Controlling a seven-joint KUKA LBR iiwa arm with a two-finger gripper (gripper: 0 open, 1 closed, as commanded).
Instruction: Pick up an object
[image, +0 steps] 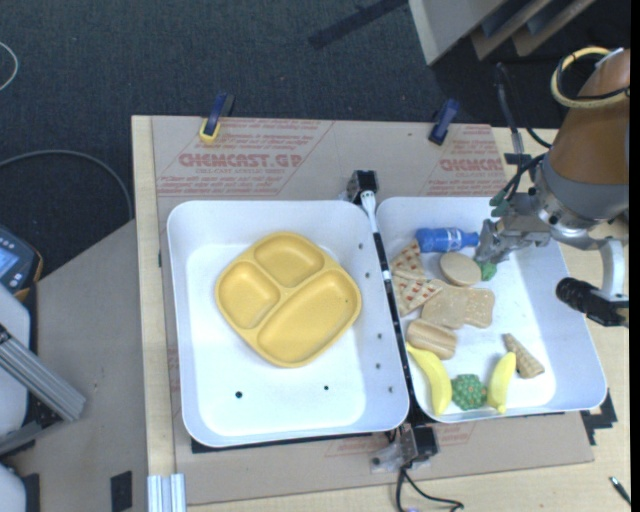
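Observation:
The right bin holds several toy foods: a blue bottle, a round tan biscuit, two waffle pieces, a slice of bread, a bread roll, a banana, a broccoli floret, a second yellow piece and a cone. My gripper hangs low over the bin's back part, just right of the bottle and the biscuit. A small green thing shows at its tip; whether it is gripped is unclear.
The left bin carries a yellow divided plate. A black rail runs between the bins. Blue and yellow clamps hold the cardboard at the back edge. A black part of the arm juts out over the right bin's right wall.

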